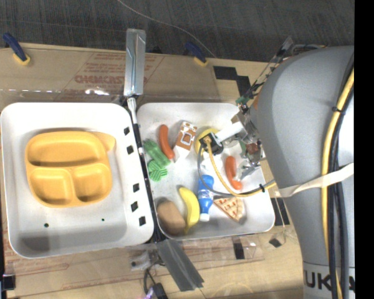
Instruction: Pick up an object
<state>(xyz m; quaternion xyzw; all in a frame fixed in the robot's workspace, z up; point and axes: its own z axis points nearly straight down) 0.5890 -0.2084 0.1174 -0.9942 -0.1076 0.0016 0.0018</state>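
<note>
Where toys crowd [193, 173] — two sausages [166, 141], one banana [188, 208].

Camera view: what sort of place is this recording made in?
Likely a robotics lab bench set up for bin picking. Two white bins sit side by side: the left bin holds a yellow divided tray, the right bin toy food like a banana. Cardboard is clamped beneath.

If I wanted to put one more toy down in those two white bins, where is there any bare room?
Left bin: bare white floor borders the yellow divided tray, widest below it, toward the near rim. Right bin: crowded. Sausage, green toy, banana, potato, blue bottle and pizza slice pack it; a bare strip runs along its far rim.
</note>
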